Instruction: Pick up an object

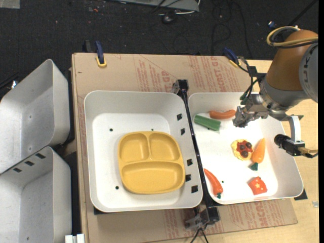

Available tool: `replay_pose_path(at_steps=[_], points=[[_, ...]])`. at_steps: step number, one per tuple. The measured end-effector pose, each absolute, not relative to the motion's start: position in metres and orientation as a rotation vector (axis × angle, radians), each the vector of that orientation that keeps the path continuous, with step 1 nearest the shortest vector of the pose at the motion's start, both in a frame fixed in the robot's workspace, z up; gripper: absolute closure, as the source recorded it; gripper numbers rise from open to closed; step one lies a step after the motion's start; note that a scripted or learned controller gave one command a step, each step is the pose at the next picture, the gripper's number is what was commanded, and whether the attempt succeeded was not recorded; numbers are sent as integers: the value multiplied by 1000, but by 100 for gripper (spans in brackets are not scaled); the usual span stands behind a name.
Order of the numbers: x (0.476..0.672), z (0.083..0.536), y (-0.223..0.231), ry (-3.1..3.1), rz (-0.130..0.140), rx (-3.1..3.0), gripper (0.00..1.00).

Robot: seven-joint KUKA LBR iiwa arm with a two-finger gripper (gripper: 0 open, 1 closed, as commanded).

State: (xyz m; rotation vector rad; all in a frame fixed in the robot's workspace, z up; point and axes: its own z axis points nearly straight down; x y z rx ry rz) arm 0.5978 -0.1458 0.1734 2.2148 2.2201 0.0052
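Seen from above at a slant, my grey arm with its orange band (285,67) reaches in from the right over a brown cardboard-covered surface (136,72). Red printing runs across the cardboard, mirrored or upside down; I can make out fragments such as "TUDOR", but the rest is too faint to read.

Two shallow white bins sit side by side. The left bin (96,135) holds a yellow divided tray (151,162) with three compartments. The right bin (286,178) holds small toy foods: a green block (207,122) touching an orange-red sausage shape (222,114) near the far wall, a yellow disc with dark red bits on it (242,148) touching an orange carrot shape (258,151), a red chunk with a pale spot (257,185) near the front right, and a red-orange pepper (214,181) along the left wall.

My pincer (242,119) hangs over the far part of the right bin, just right of the sausage shape and above the yellow disc. It is dark and partly blurred against the bin, so I cannot tell how wide it stands; nothing is visible in its grasp.

White trays (30,135) at the left edge are cut off.
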Motion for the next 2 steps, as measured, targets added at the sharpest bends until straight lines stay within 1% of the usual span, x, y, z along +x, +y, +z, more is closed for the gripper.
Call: replay_pose_path(at_steps=[2], points=[[600,260,-152,2220,4,2215,100]])
